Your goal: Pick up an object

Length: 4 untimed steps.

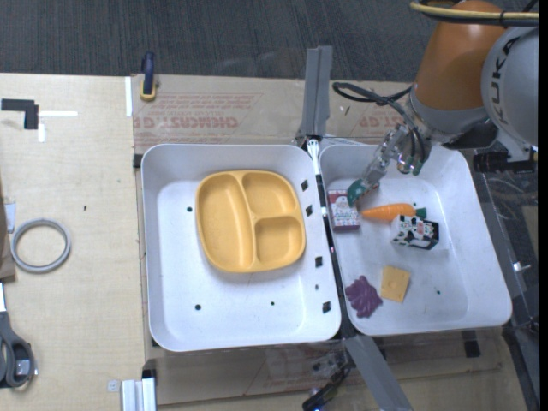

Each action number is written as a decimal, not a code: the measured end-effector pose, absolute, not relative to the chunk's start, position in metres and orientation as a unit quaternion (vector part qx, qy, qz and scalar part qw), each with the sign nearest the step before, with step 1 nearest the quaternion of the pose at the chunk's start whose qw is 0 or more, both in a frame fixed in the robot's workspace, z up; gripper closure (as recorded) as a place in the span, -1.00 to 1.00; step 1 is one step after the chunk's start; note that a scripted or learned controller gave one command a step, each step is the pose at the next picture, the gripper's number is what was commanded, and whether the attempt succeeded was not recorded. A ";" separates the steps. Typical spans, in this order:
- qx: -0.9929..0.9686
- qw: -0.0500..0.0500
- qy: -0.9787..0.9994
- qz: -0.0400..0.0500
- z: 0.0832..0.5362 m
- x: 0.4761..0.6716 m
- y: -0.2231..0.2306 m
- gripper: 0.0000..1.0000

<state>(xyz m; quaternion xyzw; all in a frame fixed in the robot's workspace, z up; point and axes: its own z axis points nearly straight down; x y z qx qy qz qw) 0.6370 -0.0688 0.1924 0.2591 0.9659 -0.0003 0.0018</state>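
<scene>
My gripper (392,171) hangs over the back of the right bin (462,311), open, with nothing between its fingers. One fingertip (370,181) reaches down towards a small green item (355,193), just above it. Below the gripper lie an orange carrot (387,212), a small pink box (344,211) and a black-and-white toy cow (416,232). Nearer the front of that bin lie a purple bunch of grapes (363,296) and a yellow cheese slice (395,283).
The left bin (171,315) holds a yellow divided plate (251,220). On the bench at the left lie a grey tape ring (38,245) and scissors (13,362). A raised divider (317,101) stands between the bins at the back.
</scene>
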 end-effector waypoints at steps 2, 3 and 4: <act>0.258 0.003 0.966 -0.001 0.202 0.638 -0.068 1.00; 0.258 0.003 0.966 -0.001 0.202 0.638 -0.068 -1.00; 0.396 0.001 0.918 -0.001 0.109 0.641 -0.130 -1.00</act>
